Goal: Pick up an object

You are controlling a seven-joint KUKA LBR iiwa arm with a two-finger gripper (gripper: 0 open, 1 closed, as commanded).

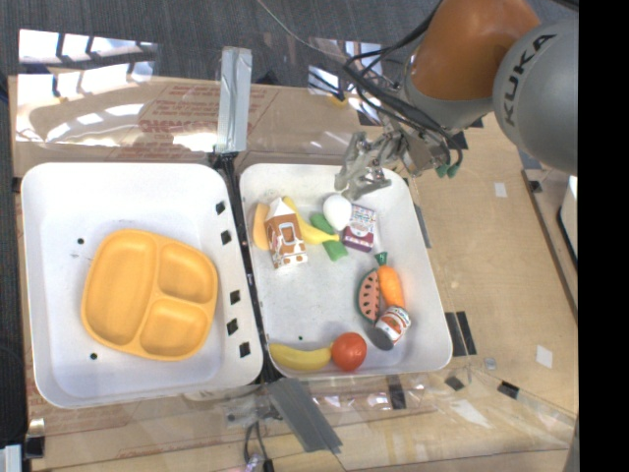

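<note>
Banana (300, 356) and tomato (348, 351) lay touching at the near edge of the right bin (295, 308), w/ a small can (392, 324), melon slice (369, 295) and carrot (391, 285) just behind. Further back the egg (336, 210) sat against a purple carton (361, 228). Gripper (360, 173) hung over the far rim near the egg, nothing between its fingers; gap couldn't be judged. Risk, imo: crowding, so a descent could nudge the egg or clip the carton

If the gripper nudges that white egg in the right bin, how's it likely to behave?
The egg looks smooth and rounded, so it would probably roll or slip sideways rather than stay put. It lies close against the small carton and the green block, which may stop it. It looks like a toy, so probably light.
</note>
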